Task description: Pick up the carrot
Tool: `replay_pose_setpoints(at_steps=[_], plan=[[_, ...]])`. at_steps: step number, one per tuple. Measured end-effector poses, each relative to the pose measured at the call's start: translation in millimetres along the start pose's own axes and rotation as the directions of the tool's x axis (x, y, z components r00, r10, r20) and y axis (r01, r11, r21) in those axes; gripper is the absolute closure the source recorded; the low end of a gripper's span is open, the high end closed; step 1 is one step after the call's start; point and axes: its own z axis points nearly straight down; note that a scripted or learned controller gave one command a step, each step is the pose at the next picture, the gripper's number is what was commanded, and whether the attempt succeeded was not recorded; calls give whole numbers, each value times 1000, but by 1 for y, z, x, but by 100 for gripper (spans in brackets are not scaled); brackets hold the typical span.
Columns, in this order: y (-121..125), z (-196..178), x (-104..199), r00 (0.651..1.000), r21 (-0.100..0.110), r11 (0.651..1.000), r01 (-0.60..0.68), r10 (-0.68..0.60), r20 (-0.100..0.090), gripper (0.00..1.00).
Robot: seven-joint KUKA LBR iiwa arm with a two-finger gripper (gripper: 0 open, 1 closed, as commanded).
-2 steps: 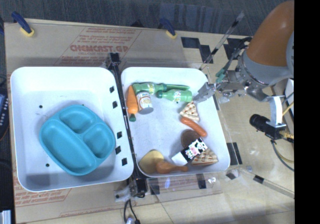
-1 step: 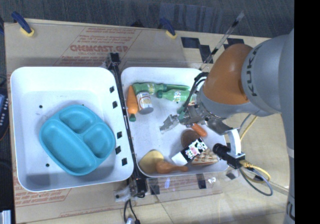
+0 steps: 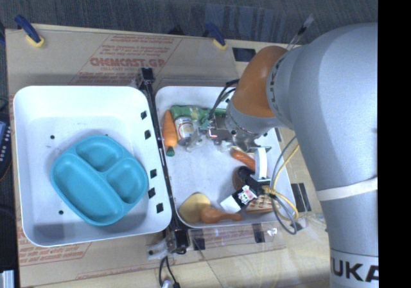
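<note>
Bulk of the grey arm [image 3: 334,126] fills the right side and covers the right wall of the right bin [image 3: 192,95], so much of that bin's contents is hidden or only partly seen. The orange band above the wrist sits over the bin's upper right, and the gripper [image 3: 221,134] hangs below it among cables near the bin's middle; whether its fingers are apart or together cannot be told, as the wrist and wiring crowd them. The carrot [image 3: 169,131] lies against the left wall of the right bin, pointing toward the near edge, well apart from the gripper and untouched. Just beside it to the right is a small can [image 3: 185,128] with green wrapping behind it, too blurred to read. A second orange piece [image 3: 244,158] peeks out beneath the wrist. Along the near wall lie a tan rounded item [image 3: 194,206], a brown waffle-like piece [image 3: 260,203] and a small black-and-white packet [image 3: 239,198], its print unreadable. Open white floor lies in the bin's centre. The left bin [image 3: 38,107] holds a blue divided plate [image 3: 99,179], with bare floor around it. Red lettering on the cardboard [image 3: 122,62] under the bins reads "CHEMCAST GP", and "UKA" shows on the arm at lower right, cut off.
</note>
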Motion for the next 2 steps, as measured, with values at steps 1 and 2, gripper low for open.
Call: replay_pose_setpoints(at_steps=[1,2], plan=[[35,2,23,939,34,938,-345,345,12,0],[37,-8,26,942,25,941,-336,336,6,100]])
